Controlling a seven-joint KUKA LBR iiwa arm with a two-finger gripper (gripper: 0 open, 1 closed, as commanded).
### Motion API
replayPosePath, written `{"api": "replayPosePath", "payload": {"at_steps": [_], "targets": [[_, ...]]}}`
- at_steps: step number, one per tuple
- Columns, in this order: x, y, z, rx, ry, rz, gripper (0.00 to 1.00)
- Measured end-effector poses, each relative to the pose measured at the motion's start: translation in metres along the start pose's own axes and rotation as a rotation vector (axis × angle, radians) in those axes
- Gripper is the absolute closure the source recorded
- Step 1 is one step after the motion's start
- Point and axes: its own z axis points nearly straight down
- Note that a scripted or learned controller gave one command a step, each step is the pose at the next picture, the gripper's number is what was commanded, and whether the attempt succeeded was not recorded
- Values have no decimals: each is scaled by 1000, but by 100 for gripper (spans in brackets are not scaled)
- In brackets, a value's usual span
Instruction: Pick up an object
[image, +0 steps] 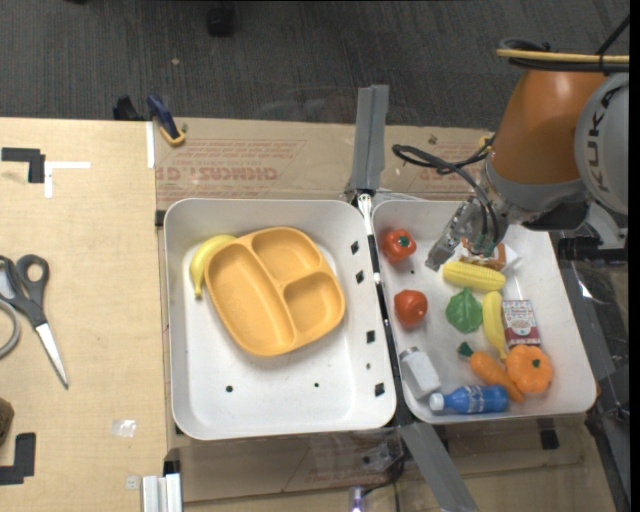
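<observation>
Camera view: pincer (468, 236) low over right bin (565, 400), above corn (473, 276); I cannot tell its state. Step: approach. Next, I descend squarely onto corn.

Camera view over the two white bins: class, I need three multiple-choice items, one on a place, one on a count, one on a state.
1. Where does the banana lie?
A. against the yellow plate in the left bin
B. in the right bin
C. on the bench

2. How many red tomatoes?
A. one
B. two
C. four

3. The corn cob is
A. standing
B. lying flat
C. on the plate

Answers: 1 A, it curls along the plate's left rim. 2 B, one tomato above another. 3 B, it lies beneath the hand in the right bin.
</observation>
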Motion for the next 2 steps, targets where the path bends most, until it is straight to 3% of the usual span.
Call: {"api": "replayPosePath", "payload": {"at_steps": [1, 2], "targets": [[-25, -61, -85, 1, -3, -144, 100], [-25, -60, -85, 1, -2, -144, 0]]}}
